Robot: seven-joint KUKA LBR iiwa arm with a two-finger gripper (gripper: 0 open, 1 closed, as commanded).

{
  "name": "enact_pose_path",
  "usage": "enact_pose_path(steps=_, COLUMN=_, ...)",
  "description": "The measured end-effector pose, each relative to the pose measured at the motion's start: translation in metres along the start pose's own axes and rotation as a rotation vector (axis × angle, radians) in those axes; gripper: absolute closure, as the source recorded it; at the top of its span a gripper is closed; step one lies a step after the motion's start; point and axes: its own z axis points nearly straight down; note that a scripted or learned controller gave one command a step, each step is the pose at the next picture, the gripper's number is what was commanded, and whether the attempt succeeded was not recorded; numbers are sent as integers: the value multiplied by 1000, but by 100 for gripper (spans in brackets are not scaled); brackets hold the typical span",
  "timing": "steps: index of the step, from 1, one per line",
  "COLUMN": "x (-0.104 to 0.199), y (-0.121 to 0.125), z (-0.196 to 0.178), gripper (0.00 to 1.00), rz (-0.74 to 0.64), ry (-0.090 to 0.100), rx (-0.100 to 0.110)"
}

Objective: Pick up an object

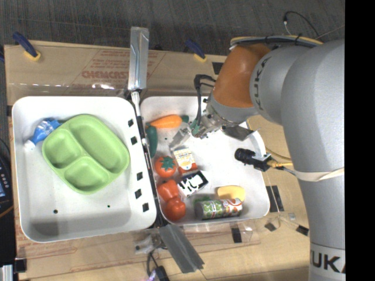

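Claw [188, 130] fingers look spread and empty above our toy carrot [166, 122], likely light, hard, slippery; we'd pinch mid-body.

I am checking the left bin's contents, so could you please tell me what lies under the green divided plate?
A blue crumpled item pokes out from beneath the green three-compartment plastic plate at its upper-left edge. The plate covers the rest, so nothing more can be told.

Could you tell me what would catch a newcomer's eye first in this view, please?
The big grey arm with its orange band reaches in from the right, its gripper low over the right bin. That bin holds bright toy food: a carrot, tomatoes and a can. A green divided tray lies in the left bin.
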Motion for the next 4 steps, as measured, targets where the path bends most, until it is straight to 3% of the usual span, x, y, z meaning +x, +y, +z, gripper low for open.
enact_pose_path(steps=1, x=56, y=-70, z=20, gripper=0, rz=96, ry=-1, rx=-1)
enact_pose_path(steps=2, x=99, y=-105, z=-71, gripper=0, rz=316, ry=-2, rx=-3)
enact_pose_path(steps=3, x=81, y=-102, z=1, gripper=0, rz=423, ry=-7, rx=-27)
enact_pose_path(steps=4, x=34, y=-19, z=8, gripper=0, rz=351, ry=-22, rx=-42)
